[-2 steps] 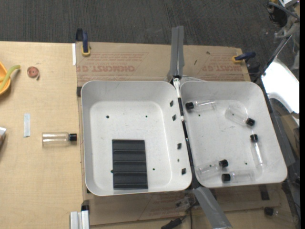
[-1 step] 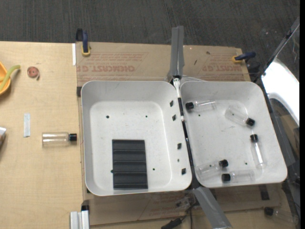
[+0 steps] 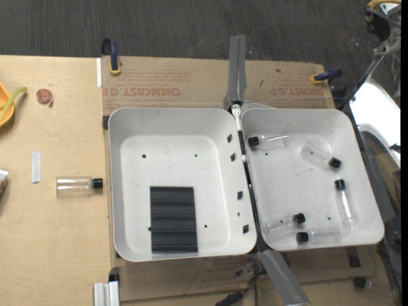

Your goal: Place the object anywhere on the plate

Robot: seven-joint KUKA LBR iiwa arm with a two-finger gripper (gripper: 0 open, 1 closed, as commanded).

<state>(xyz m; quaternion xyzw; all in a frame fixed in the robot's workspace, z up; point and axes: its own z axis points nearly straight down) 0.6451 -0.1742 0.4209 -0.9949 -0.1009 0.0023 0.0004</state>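
Bench bottle: lies on its side on the bench, at 9 o'clock from the left bin, black cap toward the bin.
Plate: dark ribbed slab on the left bin's floor, toward 6 o'clock.
Right bin: holds five clear bottles with black caps, at 11, 1, 3, 6 and 5 o'clock.
Claw: cannot tell its state.

**Bench and its load**

A tan bench bears brown cardboard under two white bins, side by side. Left of them lie a clear bottle, a small white strip and a reddish disc
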